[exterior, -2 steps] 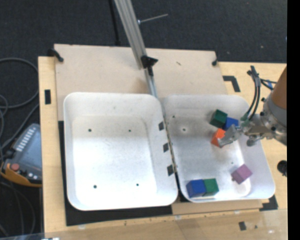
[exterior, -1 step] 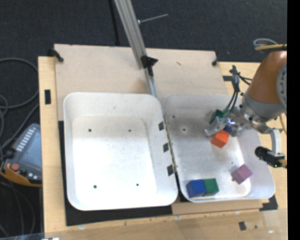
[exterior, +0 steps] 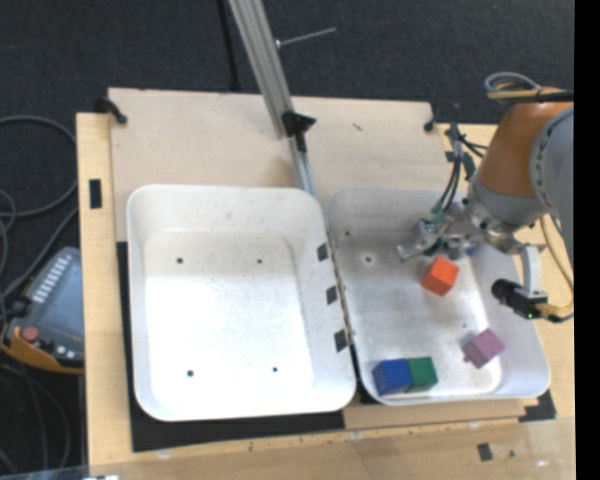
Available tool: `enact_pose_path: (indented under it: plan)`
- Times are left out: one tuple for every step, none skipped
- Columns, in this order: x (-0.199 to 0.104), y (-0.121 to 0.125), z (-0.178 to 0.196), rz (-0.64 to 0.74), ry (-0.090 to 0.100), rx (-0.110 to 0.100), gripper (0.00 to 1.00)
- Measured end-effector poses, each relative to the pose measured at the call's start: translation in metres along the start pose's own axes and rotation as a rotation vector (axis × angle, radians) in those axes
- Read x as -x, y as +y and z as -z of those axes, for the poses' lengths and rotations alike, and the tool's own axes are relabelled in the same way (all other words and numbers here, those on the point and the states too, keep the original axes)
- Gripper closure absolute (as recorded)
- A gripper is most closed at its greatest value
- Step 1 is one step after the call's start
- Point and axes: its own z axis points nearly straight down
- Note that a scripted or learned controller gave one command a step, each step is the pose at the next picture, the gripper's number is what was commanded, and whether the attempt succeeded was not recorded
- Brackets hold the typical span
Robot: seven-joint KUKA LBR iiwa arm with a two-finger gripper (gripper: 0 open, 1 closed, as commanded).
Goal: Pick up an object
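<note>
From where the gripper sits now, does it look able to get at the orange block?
Probably yes. The gripper hangs in the right bin right beside the orange block, which lies apart from the purple block and the blue and green blocks, with bare floor around it.

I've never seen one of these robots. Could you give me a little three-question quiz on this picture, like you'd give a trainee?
1. True or false: the orange block lies in the left bin.
2. Which block touches the blue block? A) purple B) green C) orange
3. Fill in: the purple block sits in the right bin, near its ____ wall.

Key:
1. False; it lies in the right bin, just below the gripper.
2. B; the green block sits against it.
3. Right.
</note>
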Motion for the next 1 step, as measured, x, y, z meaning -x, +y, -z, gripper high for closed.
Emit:
enact_pose_path:
  plan:
    - [0.0090,0.0330,-0.0206,-0.001,0.003,-0.011,0.00]
